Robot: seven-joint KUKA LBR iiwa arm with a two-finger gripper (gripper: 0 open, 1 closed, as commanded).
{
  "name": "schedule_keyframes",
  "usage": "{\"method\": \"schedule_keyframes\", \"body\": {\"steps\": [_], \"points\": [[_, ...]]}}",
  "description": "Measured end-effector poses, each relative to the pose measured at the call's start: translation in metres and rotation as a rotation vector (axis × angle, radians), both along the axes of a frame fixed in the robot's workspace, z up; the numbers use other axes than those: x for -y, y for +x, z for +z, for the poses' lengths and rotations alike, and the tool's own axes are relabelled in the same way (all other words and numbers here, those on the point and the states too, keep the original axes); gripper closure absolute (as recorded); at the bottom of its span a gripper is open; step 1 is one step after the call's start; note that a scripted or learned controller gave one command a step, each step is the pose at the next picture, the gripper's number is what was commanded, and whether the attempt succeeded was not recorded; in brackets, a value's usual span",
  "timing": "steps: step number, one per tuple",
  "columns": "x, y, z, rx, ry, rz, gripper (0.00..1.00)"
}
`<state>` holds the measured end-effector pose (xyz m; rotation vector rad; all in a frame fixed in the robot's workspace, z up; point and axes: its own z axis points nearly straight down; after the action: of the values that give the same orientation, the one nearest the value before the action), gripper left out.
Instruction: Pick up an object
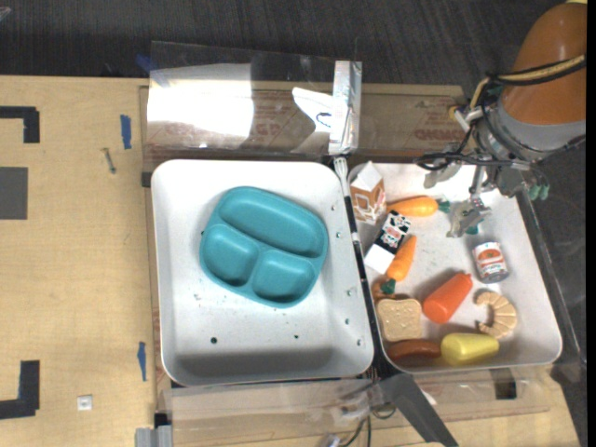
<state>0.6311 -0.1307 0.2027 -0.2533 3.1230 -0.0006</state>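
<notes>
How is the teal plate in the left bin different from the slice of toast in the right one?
The teal plate is far larger than the toast slice. The plate is teal with three hollow compartments; the toast is tan and speckled, with a flat face. The plate lies alone in the left bin, while the toast sits crowded among other toy foods in the right bin. Both lie flat.

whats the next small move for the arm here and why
Probably a short descent toward the small can. The gripper hangs in the right bin holding nothing, and the can stands just below it in the view, apart from the other toys, so it looks easiest to reach.
</notes>
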Motion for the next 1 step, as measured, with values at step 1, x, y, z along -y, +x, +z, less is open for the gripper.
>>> {"method": "schedule_keyframes", "body": {"steps": [1], "points": [[0.0775, -0.0640, -0.1021, -0.010, 0.000, 0.016, 0.00]]}}
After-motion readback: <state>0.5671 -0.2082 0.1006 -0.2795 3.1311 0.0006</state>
